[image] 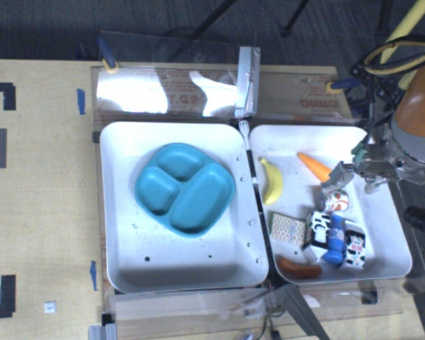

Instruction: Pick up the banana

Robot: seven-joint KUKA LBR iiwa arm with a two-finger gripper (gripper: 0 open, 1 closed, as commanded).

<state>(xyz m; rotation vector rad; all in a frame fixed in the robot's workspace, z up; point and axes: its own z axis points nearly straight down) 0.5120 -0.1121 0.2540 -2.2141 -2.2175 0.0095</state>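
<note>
- One banana (272, 180) lies in the right bin (400, 243), against its left wall, nothing on top of it.
- One carrot (314, 164) lies right of the banana, apart from it.
- One patterned packet (287, 229) sits just below the banana.
- One sausage (298, 267) lies below the packet, by the bin's near edge.
- One blue bottle (334, 241) and a black-and-white cow toy (353, 246) cluster right of the packet, a small red-and-white can (336, 202) above them.
- The gripper (338, 178) hovers right of the carrot, over the can; whether its fingers are spread or pressed together cannot be told.
- One blue divided plate (185, 188) sits in the left bin (124, 250).
</note>
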